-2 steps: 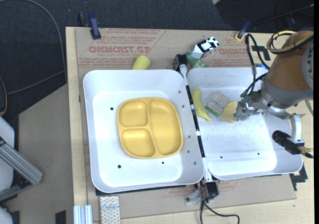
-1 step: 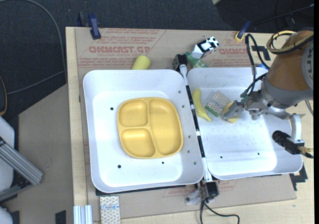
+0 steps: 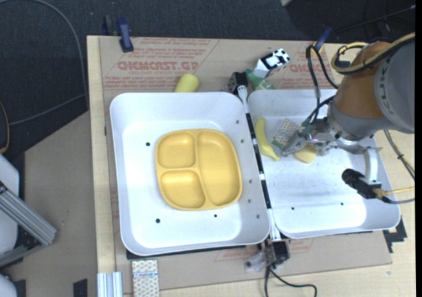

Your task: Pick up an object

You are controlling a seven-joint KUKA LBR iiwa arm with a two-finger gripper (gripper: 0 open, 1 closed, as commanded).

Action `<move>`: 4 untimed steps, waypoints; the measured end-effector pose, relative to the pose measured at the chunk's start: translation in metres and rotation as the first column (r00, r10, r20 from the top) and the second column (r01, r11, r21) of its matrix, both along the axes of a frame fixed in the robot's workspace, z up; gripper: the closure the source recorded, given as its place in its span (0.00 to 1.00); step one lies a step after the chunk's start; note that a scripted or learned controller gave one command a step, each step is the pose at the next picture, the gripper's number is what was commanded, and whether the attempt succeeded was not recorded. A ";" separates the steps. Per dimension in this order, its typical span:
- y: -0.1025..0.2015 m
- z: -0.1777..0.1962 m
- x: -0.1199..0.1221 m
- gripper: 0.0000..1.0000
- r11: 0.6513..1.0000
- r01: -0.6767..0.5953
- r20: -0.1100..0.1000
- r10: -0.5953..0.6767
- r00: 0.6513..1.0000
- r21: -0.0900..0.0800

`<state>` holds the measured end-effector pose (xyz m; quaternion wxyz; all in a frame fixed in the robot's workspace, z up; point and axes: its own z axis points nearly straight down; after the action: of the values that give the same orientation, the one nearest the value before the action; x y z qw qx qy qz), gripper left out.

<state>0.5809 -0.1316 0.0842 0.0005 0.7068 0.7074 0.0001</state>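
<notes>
Item: gripper (image 3: 298, 146), low in right bin (image 3: 316, 210) beside banana (image 3: 264, 140); grip state indiscernible, so I advise a slow, centred close.

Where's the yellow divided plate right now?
The yellow divided plate lies flat in the middle of the left bin, apart from the claw, which is over the right bin near a banana.

2 white bins (image 3: 132, 157), 1 yellow divided plate (image 3: 198, 169), 1 banana (image 3: 264, 140)
</notes>
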 end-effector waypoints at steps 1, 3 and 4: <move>0.000 0.011 0.001 1.00 1.000 0.000 0.005 0.000 1.000 0.000; 0.026 0.080 -0.095 1.00 1.000 -0.001 0.000 0.001 1.000 0.001; 0.069 0.101 -0.050 1.00 1.000 -0.001 -0.001 0.001 1.000 0.001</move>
<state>0.5310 -0.0629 0.1847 0.0000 0.7066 0.7076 0.0003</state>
